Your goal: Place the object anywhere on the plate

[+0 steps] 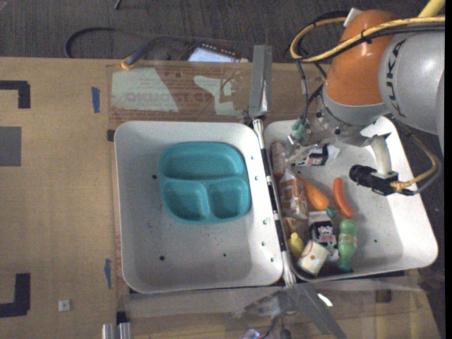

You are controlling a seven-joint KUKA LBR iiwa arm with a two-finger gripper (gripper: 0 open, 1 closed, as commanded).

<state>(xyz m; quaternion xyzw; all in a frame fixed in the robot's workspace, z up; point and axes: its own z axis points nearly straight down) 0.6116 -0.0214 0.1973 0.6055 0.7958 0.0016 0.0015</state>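
1. Plate (204,182) comes first: you have a teal plate with three compartments in the left bin (141,260), and all three look bare, so nothing has been delivered yet.
2. Object candidates all lie in the right bin (413,239): an orange carrot (317,197) and a red pepper (342,197) near the middle, a green toy (347,244) and a white cup (312,258) toward the near edge, and a packet (289,193) against the divider.
3. You are at the picking step, by my reading. The arm (395,69) hangs over the far end of the right bin, with the gripper (316,147) low above a small white and black item (316,157).
4. I cannot tell how the jaws stand, nor whether anything sits between them; the wrist and cables cover that spot.
5. Your next move calls for a sure hold on one piece, a lift clear of the divider, then travel left until it is over the plate.
6. Hard to read: the pile near the divider overlaps, so some pieces cannot be named. The arm's bulk hides the far right corner of its bin.
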